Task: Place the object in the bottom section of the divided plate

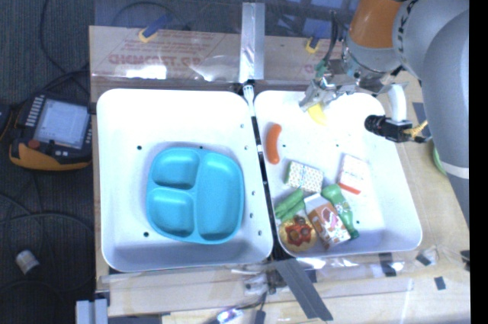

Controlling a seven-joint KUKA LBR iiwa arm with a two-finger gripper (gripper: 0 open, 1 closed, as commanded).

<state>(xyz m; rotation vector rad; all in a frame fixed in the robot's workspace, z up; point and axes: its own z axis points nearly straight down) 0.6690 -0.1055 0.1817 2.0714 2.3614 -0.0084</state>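
A turquoise divided plate [195,193] lies in the left white bin [122,162], with two small sections on its left and one large section on its right. All three sections hold nothing. My gripper [323,91] hangs over the far edge of the right bin [396,200], well away from the plate. A small yellow object [316,114] shows just below the gripper's tip, at the back of that bin. Whether the gripper grasps it or it merely lies beneath is unclear.
The right bin holds an orange sausage-shaped piece [271,143], a patterned box [305,176], a white and red box [352,174], green pieces [288,202], a red packet [328,223] and a round food item [297,232]. The divider wall [258,155] separates the bins.
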